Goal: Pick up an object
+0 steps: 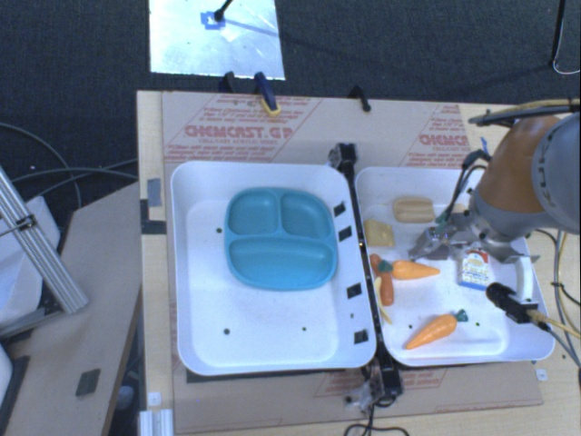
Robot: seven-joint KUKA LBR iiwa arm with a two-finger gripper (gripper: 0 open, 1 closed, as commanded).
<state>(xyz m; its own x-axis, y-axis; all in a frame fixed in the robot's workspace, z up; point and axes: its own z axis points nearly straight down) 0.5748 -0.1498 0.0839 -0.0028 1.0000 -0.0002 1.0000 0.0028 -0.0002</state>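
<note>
- A pale table [109,271] topped with a printed cardboard sheet [238,132] stands on dark carpet [73,71]. A shiny metal plate [216,25] lies on the floor far beyond the jaws.
- The grey arm [531,184] reaches over the right-hand bin [454,356], its jaws low above the bin floor. Whether they are open or closed, or gripping anything, cannot be told.
- A carrot [415,269] lies just in front of the jaws, on the camera's side. A small carton [474,269] sits just beside them, under the wrist.
- In the same bin, a bread roll [413,209] rests just behind the jaws. A pale wedge [379,233] lies to their left in the view, and a short orange piece [387,287] lies beyond the carrot. A second carrot [431,331] lies nearer the camera.
- The left-hand bin [272,330], well apart from the jaws, holds a blue divided plate [280,241].
</note>
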